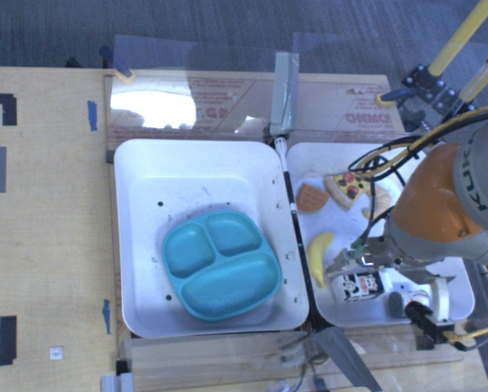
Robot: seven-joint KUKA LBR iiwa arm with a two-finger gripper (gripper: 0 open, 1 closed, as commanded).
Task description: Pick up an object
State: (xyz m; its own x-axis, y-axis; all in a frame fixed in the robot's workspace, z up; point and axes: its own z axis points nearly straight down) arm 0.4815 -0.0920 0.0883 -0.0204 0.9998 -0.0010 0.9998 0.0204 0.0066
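In the right bin [309, 158] lie a yellow banana [318, 256], a round brown cookie-like piece [311, 198], a toy pizza slice [347, 188] and a small white carton with black print [360, 286]. My gripper [351, 261] hangs low over the bin's front half, just right of the banana and right above the carton. The grey and orange arm covers much of the bin's right side. A blue divided plate [220, 264] rests in the left bin [145, 186].
A clear plastic wall [227, 96] stands behind both bins, with a grey post [284, 92] at its middle. Black cables [399, 153] loop over the right bin's back. Yellow rods [468, 27] slant at the upper right. The wooden bench [39, 243] extends left.
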